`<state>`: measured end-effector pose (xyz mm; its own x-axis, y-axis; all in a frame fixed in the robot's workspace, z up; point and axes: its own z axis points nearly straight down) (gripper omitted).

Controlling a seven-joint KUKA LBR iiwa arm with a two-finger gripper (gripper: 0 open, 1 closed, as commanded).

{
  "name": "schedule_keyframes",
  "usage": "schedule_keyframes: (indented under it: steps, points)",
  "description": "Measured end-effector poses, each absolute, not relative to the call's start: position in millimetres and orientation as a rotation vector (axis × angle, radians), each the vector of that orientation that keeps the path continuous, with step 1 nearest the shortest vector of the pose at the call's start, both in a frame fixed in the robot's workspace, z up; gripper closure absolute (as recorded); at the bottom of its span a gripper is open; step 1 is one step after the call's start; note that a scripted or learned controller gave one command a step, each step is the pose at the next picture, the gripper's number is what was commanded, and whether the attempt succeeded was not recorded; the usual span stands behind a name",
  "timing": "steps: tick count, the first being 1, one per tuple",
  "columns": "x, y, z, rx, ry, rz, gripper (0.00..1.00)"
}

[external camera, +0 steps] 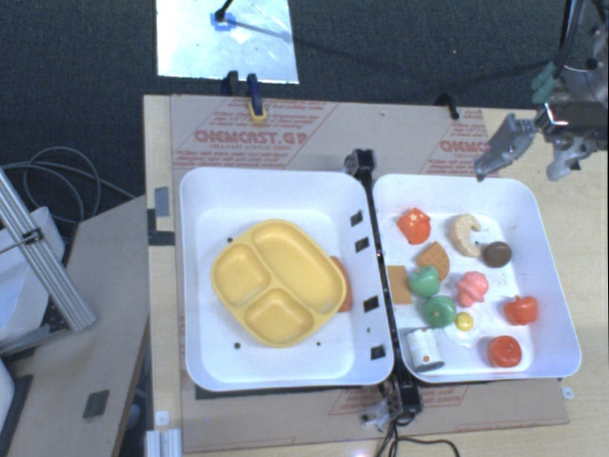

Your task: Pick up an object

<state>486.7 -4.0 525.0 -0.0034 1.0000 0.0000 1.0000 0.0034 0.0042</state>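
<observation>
Near: right bin (550,255) crowded with toy food — tomato (505,351), green pepper (439,310), doughnut (466,234) — any a candidate. Far: tool (529,156), fingers spread wide and empty, poised above the bin's back rim for descent.

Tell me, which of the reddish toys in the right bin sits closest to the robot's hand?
The red strawberry-like piece at the bin's upper left. The hand hangs above the bin's top edge, while the other two red pieces, the pepper and tomato, lie near the bottom right corner.
</observation>
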Motion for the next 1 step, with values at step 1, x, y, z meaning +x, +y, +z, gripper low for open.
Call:
schedule_keyframes:
  steps: [1]
  points:
    - [525.7, 102.2, 525.8, 2.205, 2.237, 0.007, 0.00]
